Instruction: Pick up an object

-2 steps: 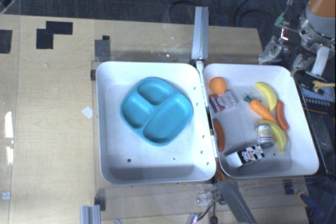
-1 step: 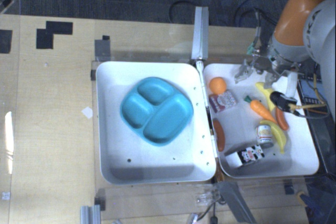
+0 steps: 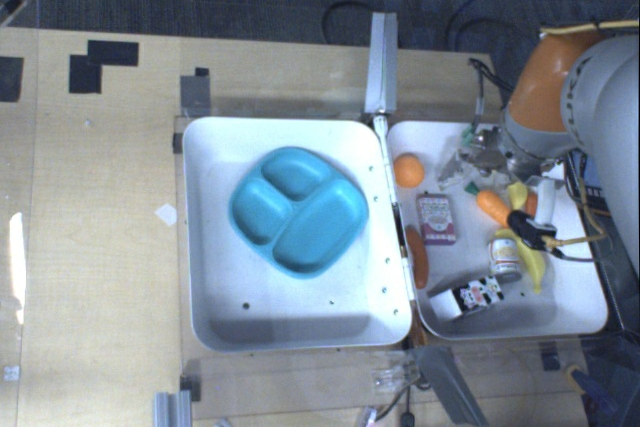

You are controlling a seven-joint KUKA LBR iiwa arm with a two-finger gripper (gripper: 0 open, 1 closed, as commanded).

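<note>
Arm (image 3: pixel 590 95) reaching in from right, over right bin's (image 3: pixel 600 310) far end.
Gripper (image 3: pixel 468 165) near the orange (image 3: pixel 408 171); jaw state unclear. Carrot (image 3: pixel 492 207) just beside.

Grey rounded arm (image 3: pixel 605 100) with orange band (image 3: pixel 545 85), small metallic claw (image 3: pixel 470 165).

Blue divided plate (image 3: pixel 299 210); orange ball (image 3: pixel 408 171); yellow banana (image 3: pixel 530 255); maroon, possibly printed, packet (image 3: pixel 436 219).
</note>
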